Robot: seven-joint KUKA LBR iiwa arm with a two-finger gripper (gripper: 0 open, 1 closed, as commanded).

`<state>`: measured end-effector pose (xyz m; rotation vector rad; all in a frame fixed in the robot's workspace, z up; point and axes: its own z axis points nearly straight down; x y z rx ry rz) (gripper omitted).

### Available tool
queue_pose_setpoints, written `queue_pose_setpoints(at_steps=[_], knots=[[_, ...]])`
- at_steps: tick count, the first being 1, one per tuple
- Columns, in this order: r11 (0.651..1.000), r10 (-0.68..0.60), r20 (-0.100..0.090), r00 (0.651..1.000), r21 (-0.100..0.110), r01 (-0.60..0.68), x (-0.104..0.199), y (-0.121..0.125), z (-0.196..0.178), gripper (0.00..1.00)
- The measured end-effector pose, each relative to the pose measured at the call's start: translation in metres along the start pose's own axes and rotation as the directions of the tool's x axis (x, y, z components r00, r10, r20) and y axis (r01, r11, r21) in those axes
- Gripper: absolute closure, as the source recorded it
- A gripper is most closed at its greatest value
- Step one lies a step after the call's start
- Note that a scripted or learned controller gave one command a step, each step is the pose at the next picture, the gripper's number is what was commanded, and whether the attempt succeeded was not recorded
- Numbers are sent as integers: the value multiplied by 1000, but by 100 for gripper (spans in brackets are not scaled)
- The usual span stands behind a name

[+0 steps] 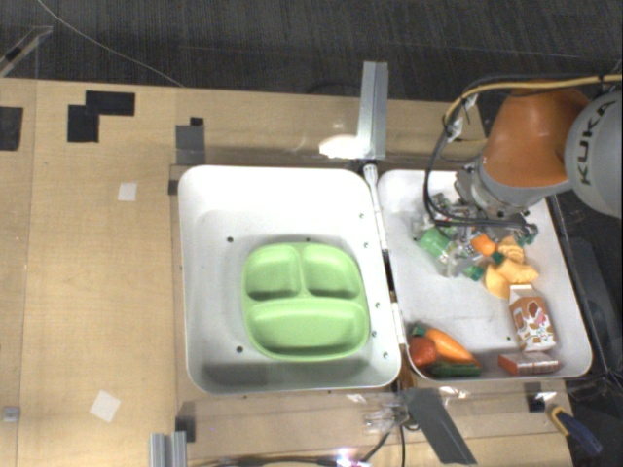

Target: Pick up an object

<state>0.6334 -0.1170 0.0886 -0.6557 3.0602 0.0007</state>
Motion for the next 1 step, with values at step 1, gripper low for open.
queue_pose_setpoints(at_steps=[1], knots=[[975,222,4,975,5,-222,49,36,-3,0]])
